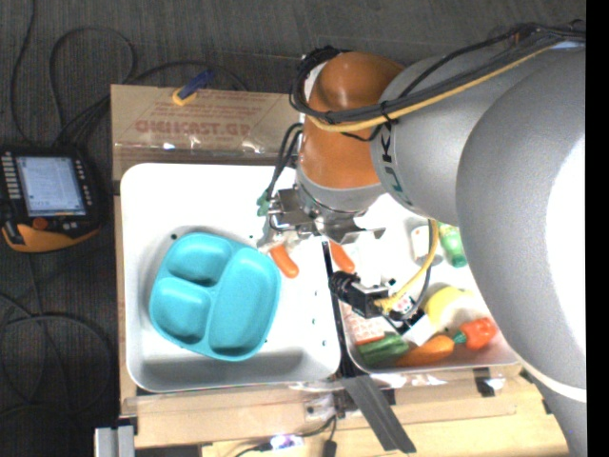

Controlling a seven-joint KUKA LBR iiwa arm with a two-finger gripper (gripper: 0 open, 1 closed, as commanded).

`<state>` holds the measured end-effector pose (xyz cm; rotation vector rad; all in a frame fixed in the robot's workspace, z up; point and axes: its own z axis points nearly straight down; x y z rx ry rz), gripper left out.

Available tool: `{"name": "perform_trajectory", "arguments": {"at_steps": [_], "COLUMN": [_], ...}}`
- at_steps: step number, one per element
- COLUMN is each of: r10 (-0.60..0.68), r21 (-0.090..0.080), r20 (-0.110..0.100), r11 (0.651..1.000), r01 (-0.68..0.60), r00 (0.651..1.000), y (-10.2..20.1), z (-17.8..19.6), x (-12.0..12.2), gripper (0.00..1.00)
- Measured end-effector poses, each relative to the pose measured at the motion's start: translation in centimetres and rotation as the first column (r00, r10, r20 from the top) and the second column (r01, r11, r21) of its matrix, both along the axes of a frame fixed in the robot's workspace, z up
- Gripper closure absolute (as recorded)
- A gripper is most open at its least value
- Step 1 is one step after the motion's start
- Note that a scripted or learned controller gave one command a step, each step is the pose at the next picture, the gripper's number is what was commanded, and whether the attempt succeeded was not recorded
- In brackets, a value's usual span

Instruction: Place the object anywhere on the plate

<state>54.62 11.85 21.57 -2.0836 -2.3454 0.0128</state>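
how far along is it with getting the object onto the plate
Done: an orange carrot-like piece has left the right bin's toy pile. In hand: it sits under the gripper, beside the blue plate's right edge; grip unclear. Left: setting it on the plate.

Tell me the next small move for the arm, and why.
Probably shift the claw a little left. The orange carrot-like piece sits just beneath it, beside the right rim of the blue plate rather than over it, so a short move left should bring it above the plate's compartments before any release.

Orange carrot point(284, 261) tilted, just beside turquoise plate point(215, 296).
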Motion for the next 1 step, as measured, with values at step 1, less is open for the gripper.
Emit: {"name": "perform_trajectory", "arguments": {"at_steps": [1], "r10": [0.000], "r21": [0.001], "r20": [0.000], "r11": [1.000], "r01": [0.000], "r00": [1.000], "y": [0.01], "z": [-0.01], "x": [-0.01], "gripper": [0.00]}}
